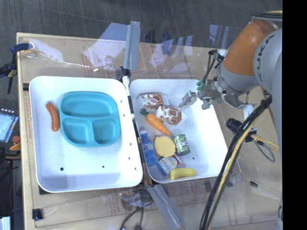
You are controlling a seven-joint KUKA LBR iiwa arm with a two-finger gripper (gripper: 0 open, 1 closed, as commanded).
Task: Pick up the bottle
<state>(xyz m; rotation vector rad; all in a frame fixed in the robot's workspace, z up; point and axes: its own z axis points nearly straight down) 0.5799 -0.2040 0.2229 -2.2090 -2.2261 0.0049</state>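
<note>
The bottle (148, 152) is clear with a blue label and a white cap. It lies along the left wall of the right bin (214, 143), partly under a yellow round piece (164, 146). My gripper (196, 101) hovers over the bin's upper right part, well up and to the right of the bottle. Its fingers (186, 100) are open with nothing between them.
The right bin also holds two small cartons (152, 99) (171, 114), a carrot (157, 123), a green can (182, 144), a packet (168, 163) and a banana (182, 173). A blue divided tray (90, 118) and a sausage (53, 116) lie in the left bin (72, 176).
</note>
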